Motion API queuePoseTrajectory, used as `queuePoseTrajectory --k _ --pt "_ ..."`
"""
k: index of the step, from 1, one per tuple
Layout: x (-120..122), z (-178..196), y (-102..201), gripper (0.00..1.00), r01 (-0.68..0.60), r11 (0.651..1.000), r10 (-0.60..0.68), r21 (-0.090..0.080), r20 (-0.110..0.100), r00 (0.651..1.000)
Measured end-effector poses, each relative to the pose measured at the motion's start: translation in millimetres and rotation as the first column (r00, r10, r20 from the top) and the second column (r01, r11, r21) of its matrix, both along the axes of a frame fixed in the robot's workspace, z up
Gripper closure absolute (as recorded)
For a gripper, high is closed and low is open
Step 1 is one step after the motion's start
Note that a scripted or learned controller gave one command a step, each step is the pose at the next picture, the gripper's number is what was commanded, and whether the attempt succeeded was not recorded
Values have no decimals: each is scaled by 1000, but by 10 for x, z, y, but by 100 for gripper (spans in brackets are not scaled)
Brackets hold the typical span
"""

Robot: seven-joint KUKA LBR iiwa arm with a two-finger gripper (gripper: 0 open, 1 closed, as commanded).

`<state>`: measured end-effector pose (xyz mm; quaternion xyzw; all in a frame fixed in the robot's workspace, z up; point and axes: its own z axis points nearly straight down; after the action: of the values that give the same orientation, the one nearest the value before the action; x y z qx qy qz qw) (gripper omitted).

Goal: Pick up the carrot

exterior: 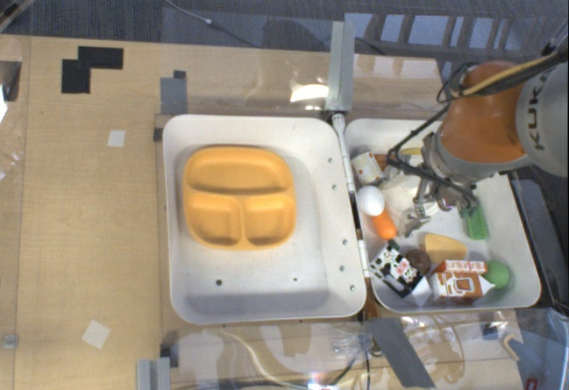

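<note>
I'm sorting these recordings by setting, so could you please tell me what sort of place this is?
Probably a robotics lab bench set up for picking trials: two white bins fixed side by side, a grey and orange robot arm reaching in, and toy food like a carrot.

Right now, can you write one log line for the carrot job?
carrot: in right bin, beside egg | gripper: above right bin, right of carrot | carrot not gripped
</note>
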<state>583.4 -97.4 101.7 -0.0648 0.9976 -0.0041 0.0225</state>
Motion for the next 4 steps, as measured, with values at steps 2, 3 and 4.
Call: queuePoseTrajectory --k 2,3,4 --pt "-9 1 109 0 286 958 -286 15 -8 958" --pt "19 -2 150 0 553 832 -553 28 -13 833" --pt "88 3 104 0 849 527 -849 30 -28 528"
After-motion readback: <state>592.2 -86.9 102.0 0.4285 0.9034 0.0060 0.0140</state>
